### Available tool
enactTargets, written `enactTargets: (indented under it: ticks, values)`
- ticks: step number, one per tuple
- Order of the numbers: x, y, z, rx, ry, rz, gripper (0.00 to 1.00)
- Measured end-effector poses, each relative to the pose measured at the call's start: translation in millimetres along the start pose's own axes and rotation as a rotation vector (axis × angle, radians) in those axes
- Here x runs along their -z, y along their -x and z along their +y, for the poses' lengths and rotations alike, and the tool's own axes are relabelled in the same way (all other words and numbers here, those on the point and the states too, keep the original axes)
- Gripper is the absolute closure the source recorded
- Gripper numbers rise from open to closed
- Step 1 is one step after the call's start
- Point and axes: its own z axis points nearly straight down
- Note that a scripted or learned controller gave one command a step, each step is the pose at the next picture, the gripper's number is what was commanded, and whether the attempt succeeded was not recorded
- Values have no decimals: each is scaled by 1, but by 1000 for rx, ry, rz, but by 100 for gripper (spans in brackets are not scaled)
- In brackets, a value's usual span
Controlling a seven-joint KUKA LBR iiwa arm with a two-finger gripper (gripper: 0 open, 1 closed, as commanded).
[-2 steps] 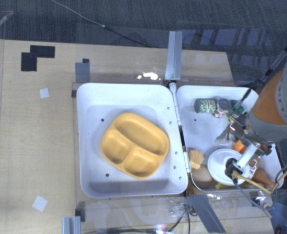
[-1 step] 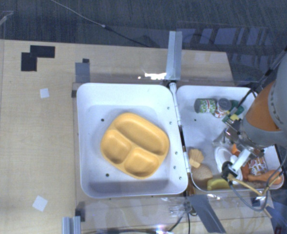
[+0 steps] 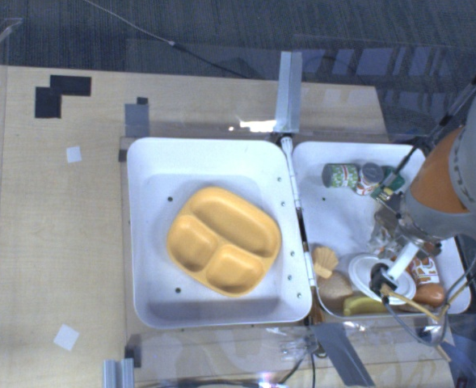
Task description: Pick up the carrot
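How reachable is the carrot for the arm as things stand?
Probably yes. What looks like the carrot lies uncovered in the right bin, at its near corner, just beside the gripper. The bin wall and a yellow banana-like piece crowd it, so a clean approach is uncertain.

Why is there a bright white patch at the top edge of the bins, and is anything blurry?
In the camera view, the patch looks like lamp glare on the shiny bench behind the left bin; the yellow tray is sharp with a soft shadow, while the gripper and the small items beneath it look smeared.
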Motion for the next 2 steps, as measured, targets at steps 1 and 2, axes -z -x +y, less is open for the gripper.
enactTargets:
  ticks: [1, 2]
  values:
    - [92, 51, 22, 593, -15, -4, 100]
    - [-11, 35, 15, 464, -23, -5, 100]
